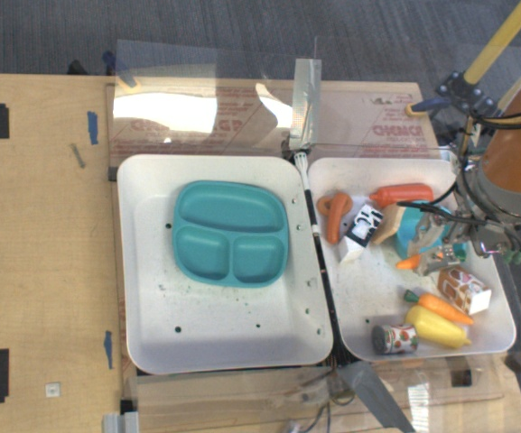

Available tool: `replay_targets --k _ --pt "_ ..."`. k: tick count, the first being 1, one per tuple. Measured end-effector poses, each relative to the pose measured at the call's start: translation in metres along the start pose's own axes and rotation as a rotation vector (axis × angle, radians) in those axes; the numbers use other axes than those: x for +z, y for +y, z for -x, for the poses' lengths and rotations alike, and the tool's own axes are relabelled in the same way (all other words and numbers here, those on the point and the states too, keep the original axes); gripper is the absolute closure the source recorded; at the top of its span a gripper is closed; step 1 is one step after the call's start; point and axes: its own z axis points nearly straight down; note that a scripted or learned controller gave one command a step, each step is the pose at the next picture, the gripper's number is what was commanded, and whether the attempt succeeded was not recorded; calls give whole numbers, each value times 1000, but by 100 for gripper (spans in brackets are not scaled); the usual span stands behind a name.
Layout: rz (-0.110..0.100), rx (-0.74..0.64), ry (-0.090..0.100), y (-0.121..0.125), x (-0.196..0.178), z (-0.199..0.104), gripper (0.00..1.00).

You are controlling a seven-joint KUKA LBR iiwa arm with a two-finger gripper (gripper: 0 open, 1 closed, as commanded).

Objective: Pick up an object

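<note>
Camera view: we see two white bins side by side on the bench. The left bin (143, 332) fills the middle of the frame and carries a teal plate (231, 233) with three compartments, lying flat in its upper half. The right bin (368, 305) sits at centre right, touching the left one along a shared edge.

The arm (513, 165) comes in at the right edge of the frame, its orange band at the upper right, with cables and black fittings hanging below it. The gripper (454, 242) hangs over the right side of the right bin, near a teal block (411, 226) and just above a small box (464, 290). Its tip is lost in cables and clutter, so we cannot tell how it is set or whether it has hold of anything.

The things to pick all lie in the right bin. Along its upper part we see an orange-red sausage shape (403, 193); to the left of it a curved orange piece (335, 213), and beside that a black-and-white carton (361, 226). A small orange bit (408, 262) lies below the teal block. In the lower right of the bin a carrot (442, 308) rests against a yellow fruit (437, 327), with a small can (395, 338) on its side just left of them, near the bin's lower rim.

A clear sheet with red print (206, 115) lies beyond the bins at the top.
</note>
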Motion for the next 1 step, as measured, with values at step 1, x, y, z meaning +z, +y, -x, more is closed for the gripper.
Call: replay_targets --k 1 --pt "-3 -174 -19 29 101 -41 100"
